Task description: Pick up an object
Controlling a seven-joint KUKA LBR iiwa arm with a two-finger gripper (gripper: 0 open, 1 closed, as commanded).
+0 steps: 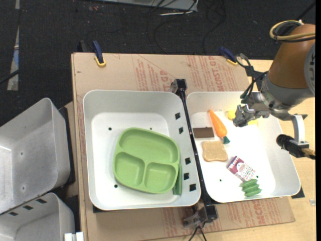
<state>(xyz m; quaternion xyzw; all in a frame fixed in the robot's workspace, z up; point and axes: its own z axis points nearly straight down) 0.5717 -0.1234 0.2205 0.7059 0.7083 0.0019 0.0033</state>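
Observation:
The right bin (281, 182) holds an orange carrot (217, 123), a brown block (203, 132), a slice of toast (215, 151), a pink and white packet (242, 168) and a green ridged piece (251, 188). A yellow object (231, 115) lies partly hidden at the bin's far side. My gripper (243, 117) hangs low over that far side, just right of the carrot and beside the yellow object. The grey and orange arm comes in from the right above it.
The left bin (95, 134) holds a green divided tray (146, 160). A black divider with clips runs between the bins. Two more white bins (30, 149) sit off the bench at left. Cables lie on the dark floor behind.

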